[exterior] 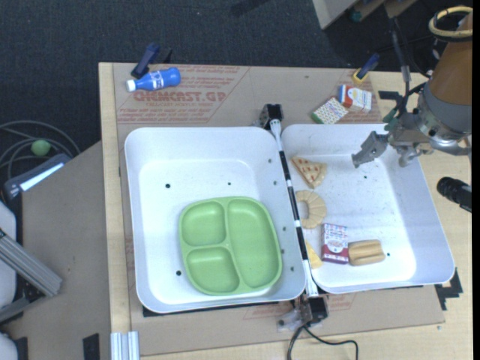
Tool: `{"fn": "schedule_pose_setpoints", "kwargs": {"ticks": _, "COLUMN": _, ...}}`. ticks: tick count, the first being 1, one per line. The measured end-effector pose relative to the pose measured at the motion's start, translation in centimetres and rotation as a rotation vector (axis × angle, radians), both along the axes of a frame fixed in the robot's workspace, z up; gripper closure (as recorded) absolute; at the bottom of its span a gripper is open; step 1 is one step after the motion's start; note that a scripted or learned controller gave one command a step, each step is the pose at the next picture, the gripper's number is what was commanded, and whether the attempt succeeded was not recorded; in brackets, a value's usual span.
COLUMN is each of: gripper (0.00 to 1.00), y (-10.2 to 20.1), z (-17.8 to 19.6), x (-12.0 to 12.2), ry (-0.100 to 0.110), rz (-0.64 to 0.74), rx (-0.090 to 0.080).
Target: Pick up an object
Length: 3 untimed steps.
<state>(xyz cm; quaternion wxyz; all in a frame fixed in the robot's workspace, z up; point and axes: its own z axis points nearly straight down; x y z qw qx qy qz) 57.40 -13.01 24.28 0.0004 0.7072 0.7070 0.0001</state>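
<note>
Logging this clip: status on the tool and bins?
Tool over right white bin, nothing visibly held. Tan bun-shaped toy untouched at near edge. Path open.

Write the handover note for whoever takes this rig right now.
Gripper: over the right bin's far end, nothing between its fingers.
Right bin: waffle piece and cracker by the divider, red packet and bread roll near the front.
Left bin: green tray.
Done: nothing picked.
Left: pick one object.
</note>
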Motion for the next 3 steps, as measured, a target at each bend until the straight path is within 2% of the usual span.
{"fn": "schedule_pose_setpoints", "kwargs": {"ticks": 1, "gripper": 0.0, "y": 1.1, "z": -9.8, "x": -6.1, "ry": 0.003, "rz": 0.0, "rx": 0.001}}
{"fn": "schedule_pose_setpoints", "kwargs": {"ticks": 2, "gripper": 0.0, "y": 3.6, "z": -15.8, "x": -9.5, "ry": 0.002, "rz": -0.001, "rx": 0.001}}
{"fn": "schedule_pose_setpoints", "kwargs": {"ticks": 3, "gripper": 1.0, "y": 3.6, "z": -14.8, "x": -9.5, "ry": 0.001, "rz": -0.002, "rx": 0.0}}
